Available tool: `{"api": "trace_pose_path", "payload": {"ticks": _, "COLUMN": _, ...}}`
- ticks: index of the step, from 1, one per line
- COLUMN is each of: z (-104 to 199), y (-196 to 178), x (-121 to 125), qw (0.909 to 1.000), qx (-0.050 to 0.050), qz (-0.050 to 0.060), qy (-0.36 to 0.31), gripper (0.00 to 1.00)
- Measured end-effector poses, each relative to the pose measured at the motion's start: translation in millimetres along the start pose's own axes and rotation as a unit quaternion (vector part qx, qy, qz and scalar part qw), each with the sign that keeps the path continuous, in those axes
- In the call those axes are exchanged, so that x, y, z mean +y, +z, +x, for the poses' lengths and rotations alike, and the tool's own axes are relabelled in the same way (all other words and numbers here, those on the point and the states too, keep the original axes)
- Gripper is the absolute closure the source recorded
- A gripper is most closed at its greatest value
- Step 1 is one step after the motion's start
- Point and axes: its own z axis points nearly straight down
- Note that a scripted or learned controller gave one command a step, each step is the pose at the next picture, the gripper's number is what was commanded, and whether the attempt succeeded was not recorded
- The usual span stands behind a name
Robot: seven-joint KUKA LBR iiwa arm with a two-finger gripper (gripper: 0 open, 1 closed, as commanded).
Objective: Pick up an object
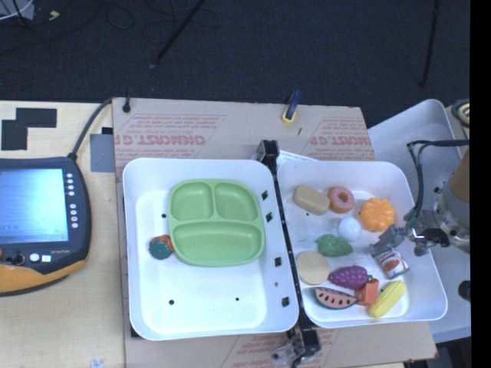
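The toys I could pick from sit in the right bin (418, 186): a tan bread piece (311, 199), a pink donut (341, 199), an orange pumpkin-like fruit (376, 214), a white ball (349, 228), a green leafy piece (334, 245), a round tan cookie (312, 267), purple grapes (349, 276), a watermelon slice (335, 298), a yellow corn cob (387, 298) and a small red-and-white can (393, 264). From my overhead camera view, the gripper (390, 242) hangs at that bin's right side, just above the can and near the orange fruit; I cannot tell how its claw is set. The arm comes in from the right edge. In the left bin (146, 282) I see a green divided plate (216, 222) with a strawberry (160, 247) touching its left rim. A teach pendant (42, 221) lies on the bench to the left.
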Motion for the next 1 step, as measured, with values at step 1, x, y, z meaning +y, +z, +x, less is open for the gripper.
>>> {"api": "trace_pose_path", "payload": {"ticks": 1, "z": -0.2, "y": -6.6, "x": 2.5, "qw": 1.0000, "qx": -0.001, "qz": -0.006, "qy": -0.001, "gripper": 0.00}}
